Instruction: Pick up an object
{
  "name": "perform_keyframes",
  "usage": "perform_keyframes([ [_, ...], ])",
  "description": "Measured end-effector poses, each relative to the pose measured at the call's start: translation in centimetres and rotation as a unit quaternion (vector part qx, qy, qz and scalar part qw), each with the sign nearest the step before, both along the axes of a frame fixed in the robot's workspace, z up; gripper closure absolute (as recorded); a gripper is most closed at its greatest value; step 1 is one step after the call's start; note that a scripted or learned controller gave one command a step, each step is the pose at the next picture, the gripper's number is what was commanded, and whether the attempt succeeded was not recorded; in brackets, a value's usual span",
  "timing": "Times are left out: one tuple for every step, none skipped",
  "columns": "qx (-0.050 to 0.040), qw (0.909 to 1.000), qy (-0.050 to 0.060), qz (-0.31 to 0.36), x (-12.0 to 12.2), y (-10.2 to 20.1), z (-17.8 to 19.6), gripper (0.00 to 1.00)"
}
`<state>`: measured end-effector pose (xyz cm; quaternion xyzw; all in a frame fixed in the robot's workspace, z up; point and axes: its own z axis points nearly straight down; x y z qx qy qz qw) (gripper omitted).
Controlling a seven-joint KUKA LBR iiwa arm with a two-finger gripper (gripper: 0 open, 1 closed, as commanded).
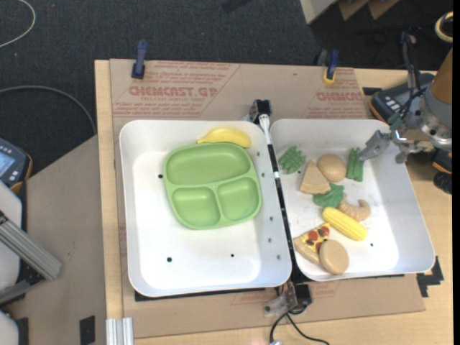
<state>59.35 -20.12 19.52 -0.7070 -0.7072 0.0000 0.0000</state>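
From above, two white bins sit side by side on a brown board. The left bin (144,214) holds a green divided plate (212,185) at its upper middle, with a yellow banana (226,136) touching the plate's top edge near the bin's upper wall; the lower part of this bin is bare white floor, with a narrower bare strip along its left.

The right bin (410,214) carries its objects in the left and centre: a green leafy piece (291,159), a tan wedge (313,180), a round beige bun (331,167), a green upright piece (354,165), a corn cob (344,223), a pizza slice (310,240) and a round cookie (333,256) near the lower rim. Its right strip is bare.

The gripper (376,144) hangs at the upper right of this bin, just beside the green upright piece; whether its fingers are spread or closed cannot be told, and nothing shows between them.
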Motion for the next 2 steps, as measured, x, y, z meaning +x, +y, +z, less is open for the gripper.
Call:
perform_keyframes([
  [0.003, 1.0, 0.005, 0.0, -10.0, 6.9, -7.7, 0.0],
  [0.0007, 1.0, 0.001, 0.001, -7.9, 9.6, -11.1, 0.0],
])
